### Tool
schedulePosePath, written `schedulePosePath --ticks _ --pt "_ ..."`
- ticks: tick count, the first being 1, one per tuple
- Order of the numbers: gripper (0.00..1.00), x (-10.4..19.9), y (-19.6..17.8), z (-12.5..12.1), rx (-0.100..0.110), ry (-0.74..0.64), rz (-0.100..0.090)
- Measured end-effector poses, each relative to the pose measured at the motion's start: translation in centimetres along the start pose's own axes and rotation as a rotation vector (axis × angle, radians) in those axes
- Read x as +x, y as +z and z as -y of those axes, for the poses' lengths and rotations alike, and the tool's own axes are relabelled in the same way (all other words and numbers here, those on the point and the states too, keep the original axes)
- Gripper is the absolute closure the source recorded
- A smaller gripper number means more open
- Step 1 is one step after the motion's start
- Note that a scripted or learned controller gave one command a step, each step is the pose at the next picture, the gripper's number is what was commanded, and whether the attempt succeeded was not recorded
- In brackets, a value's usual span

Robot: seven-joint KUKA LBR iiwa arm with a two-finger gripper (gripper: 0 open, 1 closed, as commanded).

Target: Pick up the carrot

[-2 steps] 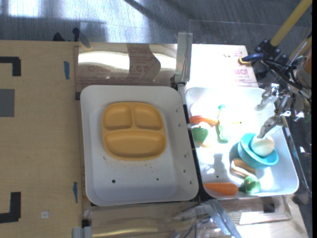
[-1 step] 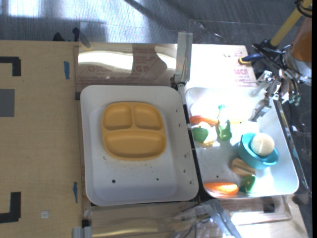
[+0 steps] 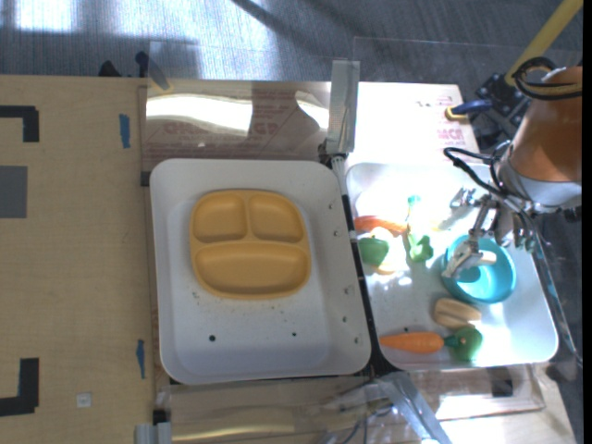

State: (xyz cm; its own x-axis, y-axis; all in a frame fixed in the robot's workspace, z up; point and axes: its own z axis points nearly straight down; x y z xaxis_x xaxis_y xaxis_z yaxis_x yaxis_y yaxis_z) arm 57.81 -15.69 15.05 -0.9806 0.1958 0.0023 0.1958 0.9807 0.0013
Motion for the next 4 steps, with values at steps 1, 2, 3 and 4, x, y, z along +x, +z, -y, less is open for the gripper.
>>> schedulePosePath --ticks 1,2,3,4 --pt "0.0 6.0 4.8 1.2 -0.001 -0.074 0.001" --pt "0.0 10.7 -3.7 -5.1 -0.001 0.067 0.013" --pt "0.0 11.8 -3.4 -10.0 0.0 -0.197 0.006" --pt "0.0 10.5 -0.2 -2.8 0.001 -0.024 0.001"
